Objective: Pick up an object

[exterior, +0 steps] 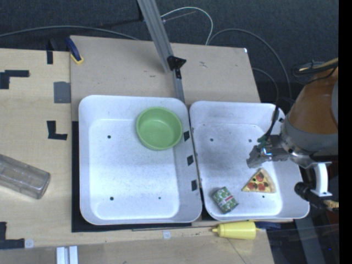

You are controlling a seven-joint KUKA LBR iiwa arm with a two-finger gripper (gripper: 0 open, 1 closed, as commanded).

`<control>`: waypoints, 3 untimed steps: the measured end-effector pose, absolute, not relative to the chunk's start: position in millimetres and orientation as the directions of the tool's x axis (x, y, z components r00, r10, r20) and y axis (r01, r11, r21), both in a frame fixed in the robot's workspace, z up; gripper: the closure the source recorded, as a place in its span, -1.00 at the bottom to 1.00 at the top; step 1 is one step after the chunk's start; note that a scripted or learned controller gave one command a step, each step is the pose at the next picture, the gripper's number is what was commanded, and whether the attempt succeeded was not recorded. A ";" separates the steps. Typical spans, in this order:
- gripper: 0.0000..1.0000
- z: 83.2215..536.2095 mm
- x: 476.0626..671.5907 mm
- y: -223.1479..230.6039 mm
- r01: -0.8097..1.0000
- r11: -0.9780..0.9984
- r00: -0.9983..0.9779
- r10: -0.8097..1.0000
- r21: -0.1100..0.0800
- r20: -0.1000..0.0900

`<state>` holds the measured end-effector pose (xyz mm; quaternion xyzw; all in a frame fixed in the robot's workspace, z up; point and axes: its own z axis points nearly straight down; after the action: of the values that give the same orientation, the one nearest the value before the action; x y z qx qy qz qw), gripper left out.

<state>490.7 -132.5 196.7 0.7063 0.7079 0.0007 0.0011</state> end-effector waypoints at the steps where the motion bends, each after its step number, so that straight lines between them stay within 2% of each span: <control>1: 1.00 239.6 493.4 -128.5 1.000 0.002 -0.002 1.000 0.003 -0.001; 2: 1.00 280.3 494.4 -128.4 1.000 0.002 -0.002 1.000 0.003 -0.001; 3: 1.00 267.8 521.3 -79.6 1.000 0.006 -0.006 1.000 -0.002 0.000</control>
<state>521.3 -79.6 267.8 0.7050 0.7092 -0.0005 -0.0006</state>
